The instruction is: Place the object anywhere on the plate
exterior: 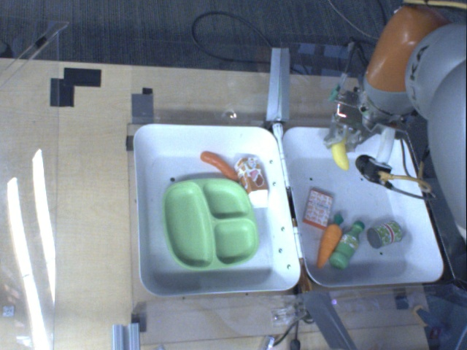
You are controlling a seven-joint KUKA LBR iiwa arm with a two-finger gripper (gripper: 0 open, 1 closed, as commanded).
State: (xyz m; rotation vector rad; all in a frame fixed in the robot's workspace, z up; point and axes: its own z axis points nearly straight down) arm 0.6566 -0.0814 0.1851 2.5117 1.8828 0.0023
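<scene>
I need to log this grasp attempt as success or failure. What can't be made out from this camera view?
- Claw: small and partly under the arm's wrist; whether it truly pinches the yellow object is unclear.
- Yellow object: upper end hidden by the claw.
- Card: print too small to read.
- Green plate: fully visible.

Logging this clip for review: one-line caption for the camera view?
Gripper over the right bin with a yellow banana at its tip; green plate waits in the left bin.
</scene>
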